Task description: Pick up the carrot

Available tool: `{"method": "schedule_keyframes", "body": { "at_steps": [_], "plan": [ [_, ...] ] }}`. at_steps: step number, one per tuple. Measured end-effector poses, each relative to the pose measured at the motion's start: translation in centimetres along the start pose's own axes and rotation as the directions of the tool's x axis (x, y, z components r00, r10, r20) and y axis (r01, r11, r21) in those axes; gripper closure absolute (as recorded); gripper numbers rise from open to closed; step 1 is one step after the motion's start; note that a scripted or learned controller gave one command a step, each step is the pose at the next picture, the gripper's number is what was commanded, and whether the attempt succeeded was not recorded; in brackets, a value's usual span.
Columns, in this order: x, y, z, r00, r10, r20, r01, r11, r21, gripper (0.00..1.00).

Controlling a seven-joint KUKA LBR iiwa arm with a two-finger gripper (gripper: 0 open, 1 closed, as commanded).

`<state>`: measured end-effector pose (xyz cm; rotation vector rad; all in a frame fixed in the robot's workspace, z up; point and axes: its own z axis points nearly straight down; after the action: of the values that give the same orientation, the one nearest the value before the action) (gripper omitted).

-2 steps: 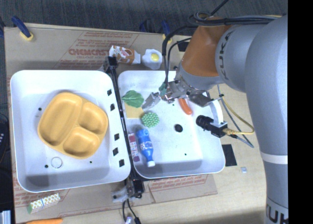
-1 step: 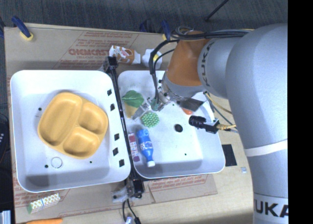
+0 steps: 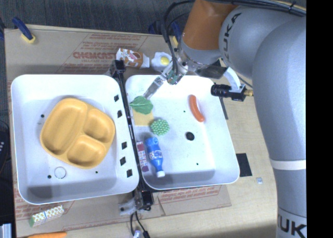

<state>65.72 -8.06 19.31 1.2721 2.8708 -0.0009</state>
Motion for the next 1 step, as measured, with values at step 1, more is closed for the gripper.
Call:
{"method": "schedule_keyframes", "body": {
  "at_steps": [1],
  "plan": [
    [-0.18, -2.77, 8.95, 0.999, -0.051, -0.005, 0.051, 0.999, 0.004, 0.0]
  ]
}}
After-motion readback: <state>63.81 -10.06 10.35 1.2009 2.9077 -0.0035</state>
